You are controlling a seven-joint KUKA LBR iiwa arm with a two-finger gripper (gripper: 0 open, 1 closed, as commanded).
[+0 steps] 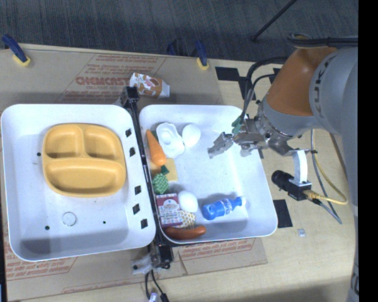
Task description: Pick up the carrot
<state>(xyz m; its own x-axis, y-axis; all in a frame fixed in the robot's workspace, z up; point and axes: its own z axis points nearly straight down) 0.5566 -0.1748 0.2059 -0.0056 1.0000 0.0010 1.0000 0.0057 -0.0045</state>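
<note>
Across the cardboard sheet [107, 74] under the bins, red print runs in rows; the large word near the table's far edge seems to begin "CHEMCAST", and the smaller lines are too blurred to read. A small packet [148, 85] with a brown and white label lies on this sheet just beyond the seam between the bins, its writing illegible. The left bin [16, 168] holds a yellow divided tray [84, 157].

The right bin [255, 181] holds the carrot [155, 150], which lies against the bin's left wall, in the far half. Its long axis runs roughly along that wall, from the far side toward the near side, slightly slanted; the orange body lies farther from the camera and a green leafy tuft [160, 182] sits at its near end. A white cup-like object [169, 138] touches the carrot's right side, with a white egg [191, 134] just beside that. Nearer the table's front edge lie a red-labelled carton [168, 209] with unreadable print, a second white egg [188, 201], a blue bottle [222, 207] and a sausage [185, 232].

The gripper [219, 145] hovers over the right bin's far right part, reaching in from the right. Its fingers [223, 141] are parted and grasp nothing. The carrot lies well apart from them, toward the left wall, with the cup-like object and the egg between.
</note>
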